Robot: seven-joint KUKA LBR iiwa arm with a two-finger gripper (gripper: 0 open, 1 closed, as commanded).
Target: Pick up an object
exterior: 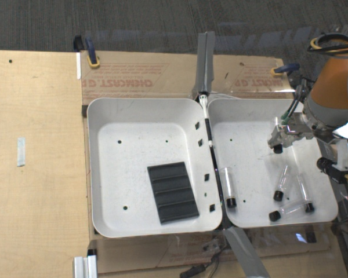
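My gripper (278,138) hangs over the upper right part of the right bin (243,114), on the grey arm with its orange band (333,83). A small dark tip (276,149) shows just under the gripper; what it belongs to is unclear. Several clear tubes with black caps lie in this bin: one by the left wall (227,185), one in the middle right (282,184), and two near the front right corner (304,194) (285,212). A black ribbed block (173,191) lies in the left bin (104,155).
A grey divider post (205,62) rises between the bins at the back. Blue and yellow clamps (88,51) (284,69) hold the cardboard sheet behind. Wooden bench top (35,155) stretches to the left.
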